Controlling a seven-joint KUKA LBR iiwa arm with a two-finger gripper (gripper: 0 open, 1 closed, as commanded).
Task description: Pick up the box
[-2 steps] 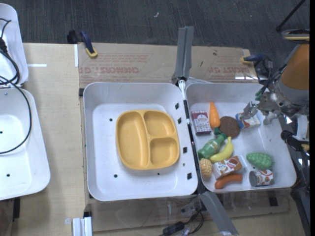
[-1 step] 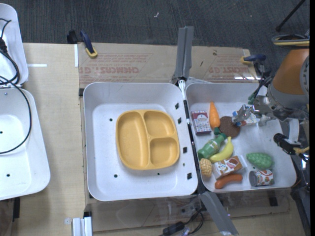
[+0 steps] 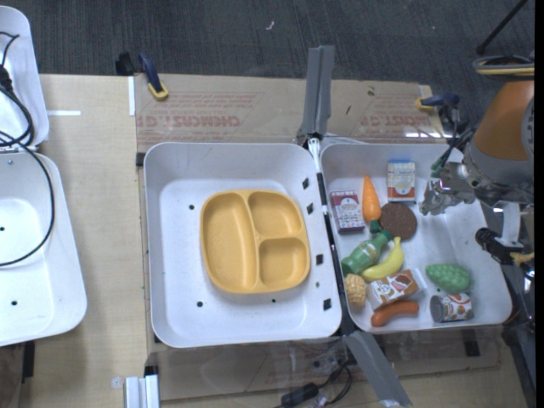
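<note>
Three small boxes lie in the right bin (image 3: 501, 266). A dark red box (image 3: 346, 211) lies near the bin's left wall. A white box with orange and blue print (image 3: 401, 180) lies at the back. A red and white carton (image 3: 393, 287) lies tilted near the front. My gripper (image 3: 433, 201) hangs over the back right of this bin, just right of the white box and up and to the right of a brown round patty (image 3: 398, 221). I see nothing held in it.
Also in the right bin are a carrot (image 3: 371, 197), green bottle (image 3: 367, 252), banana (image 3: 384, 263), corn (image 3: 355, 290), sausage (image 3: 395, 313), green leafy piece (image 3: 448, 275) and can (image 3: 450, 308). The left bin (image 3: 170, 253) holds a yellow divided plate (image 3: 255, 240).
</note>
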